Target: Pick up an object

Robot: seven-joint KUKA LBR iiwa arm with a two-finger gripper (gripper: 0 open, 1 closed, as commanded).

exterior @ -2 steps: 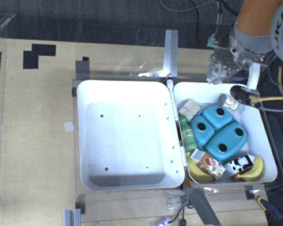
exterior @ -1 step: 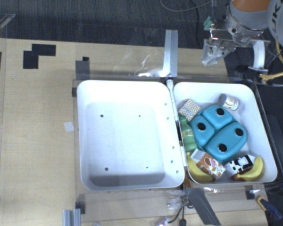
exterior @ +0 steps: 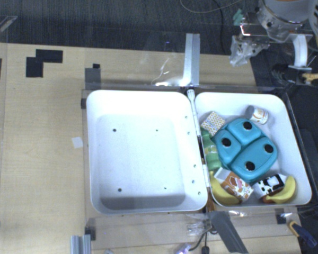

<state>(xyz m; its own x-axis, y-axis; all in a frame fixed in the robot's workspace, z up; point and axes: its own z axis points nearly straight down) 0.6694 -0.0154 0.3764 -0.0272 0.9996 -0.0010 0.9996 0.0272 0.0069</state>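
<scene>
On the wooden bench [exterior: 37, 157], two white bins [exterior: 138, 152].

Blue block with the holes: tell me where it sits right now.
The blue block lies in the middle of the right bin, between the small can above it and the banana below.
</scene>
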